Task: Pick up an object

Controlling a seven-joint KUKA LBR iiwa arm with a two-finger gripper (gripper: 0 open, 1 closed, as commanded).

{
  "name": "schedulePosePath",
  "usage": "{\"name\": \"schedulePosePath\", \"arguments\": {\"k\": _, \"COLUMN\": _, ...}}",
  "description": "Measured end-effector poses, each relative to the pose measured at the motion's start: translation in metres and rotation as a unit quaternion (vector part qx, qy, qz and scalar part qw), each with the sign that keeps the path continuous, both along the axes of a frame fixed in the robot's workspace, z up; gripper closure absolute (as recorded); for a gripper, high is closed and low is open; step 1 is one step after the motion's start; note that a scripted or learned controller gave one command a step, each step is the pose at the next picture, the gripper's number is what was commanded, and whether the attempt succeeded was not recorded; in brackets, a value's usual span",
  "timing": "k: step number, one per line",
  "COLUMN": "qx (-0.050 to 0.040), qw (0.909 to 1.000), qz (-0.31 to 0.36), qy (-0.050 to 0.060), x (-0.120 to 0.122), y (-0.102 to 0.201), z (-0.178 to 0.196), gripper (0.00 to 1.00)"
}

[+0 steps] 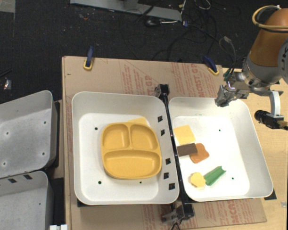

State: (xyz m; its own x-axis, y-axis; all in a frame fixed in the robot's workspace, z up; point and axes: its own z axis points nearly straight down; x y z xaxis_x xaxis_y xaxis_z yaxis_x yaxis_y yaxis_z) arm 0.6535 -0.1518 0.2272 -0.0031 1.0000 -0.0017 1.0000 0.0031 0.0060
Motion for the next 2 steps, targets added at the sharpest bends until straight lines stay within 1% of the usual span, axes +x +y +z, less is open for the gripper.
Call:
{"name": "schedulePosePath", "arguments": {"k": 1, "qx": 0.0002, "qw": 1.0, "qz": 0.0, "qy": 0.002, "x": 0.001, "y": 0.0, "z": 0.028, "gripper": 1.0}}
{"name": "schedulePosePath", "arguments": {"k": 2, "qx": 0.0015, "qw": 1.0, "qz": 0.002, "qy": 0.004, "x": -0.024, "y": 0.051, "z": 0.018, "gripper": 1.0}}
